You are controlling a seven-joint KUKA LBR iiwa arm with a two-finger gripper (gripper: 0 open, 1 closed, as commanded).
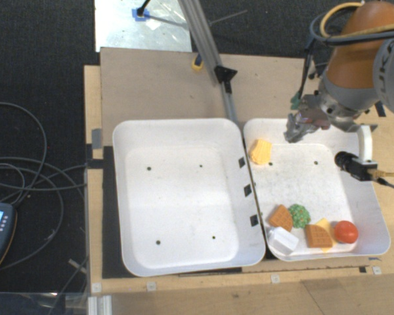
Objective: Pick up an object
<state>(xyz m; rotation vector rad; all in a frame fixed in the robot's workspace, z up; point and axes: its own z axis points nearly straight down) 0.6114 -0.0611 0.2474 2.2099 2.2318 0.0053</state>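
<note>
My gripper (295, 132) hangs over the back of the right bin (366, 195), with nothing visibly held. A yellow cheese-like block (261, 151) lies in that bin's back left corner, a little left of and below the gripper. Along the bin's front edge sit a white block (283, 241), an orange wedge (281, 217), a green broccoli piece (299, 214), an orange waffle piece (318, 236) with a yellow piece (324, 225) behind it, and a red tomato (345, 231).
The left bin (177, 195) stands beside the right one, joined by black clips along the shared edge. A grey pole (203, 31) slants in from the top toward the bins' back. Cables and a tablet lie on the floor at the left.
</note>
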